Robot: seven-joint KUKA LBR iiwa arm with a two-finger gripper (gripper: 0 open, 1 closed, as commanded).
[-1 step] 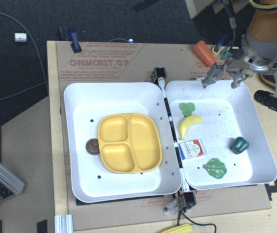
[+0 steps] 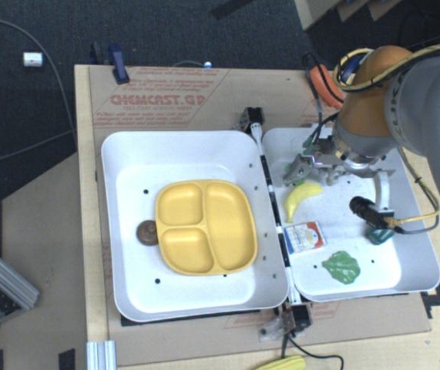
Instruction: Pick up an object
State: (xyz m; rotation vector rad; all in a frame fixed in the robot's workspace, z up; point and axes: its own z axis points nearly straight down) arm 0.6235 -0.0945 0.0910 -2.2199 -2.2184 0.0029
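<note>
Here, a small yellow banana (image 2: 303,197) is seen lying in the right bin (image 2: 414,254). It is close to the bin's left wall, in the far half of the floor, and it is curved, with its upper end turned towards the jaws. The jaws are held just beyond that upper end, very near it. Whether they touch it cannot be made out, and whether they are spread or pressed together cannot be told from this slanted view.

The grey arm (image 2: 429,99), with its orange band (image 2: 370,91), is stretched in from the right over the far part of the same bin. Just in front of the banana, a small packet (image 2: 304,237) printed in red, white and blue is laid flat beside the left wall. Nearer the front, a crumpled green thing (image 2: 341,267) is found, apart from the packet.

In the left bin (image 2: 127,176), a yellow divided plate (image 2: 204,226) with three compartments is set about the middle. A round brown thing (image 2: 147,232) is lodged against its left edge. Both bins are carried side by side on a brown worktop (image 2: 166,99) marked with red lettering.
</note>
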